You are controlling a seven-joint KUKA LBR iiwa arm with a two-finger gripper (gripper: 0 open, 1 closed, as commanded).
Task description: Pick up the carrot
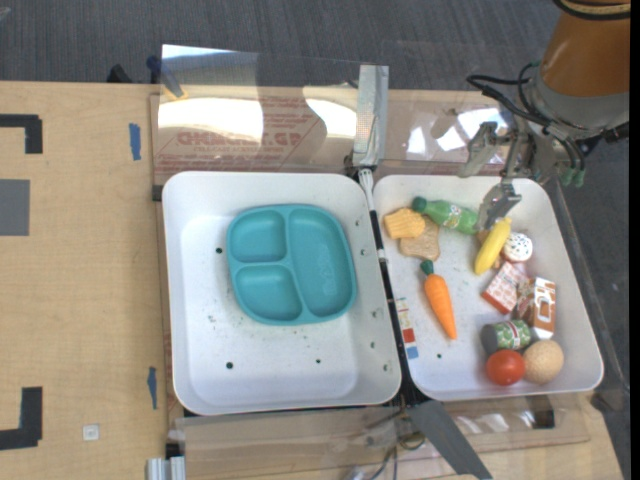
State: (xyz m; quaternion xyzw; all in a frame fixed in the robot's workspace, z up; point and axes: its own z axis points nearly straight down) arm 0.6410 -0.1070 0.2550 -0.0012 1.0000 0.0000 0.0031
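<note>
— Carrot (439, 305) sits mid right bin (575, 298), long axis running far-left to near-right, green top pointing far.
— And the hand (497, 205)?
— Up at the far side by the banana (490, 247), so the carrot lies nearer and leftward. Fingers open or closed? Can't tell.

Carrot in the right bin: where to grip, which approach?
Grip the carrot mid-body, from straight above. It lies flat on the right bin, long axis nearly top to bottom in view, leafy end up. Set jaws across its width; both sides are free, the tomato farther off.
</note>
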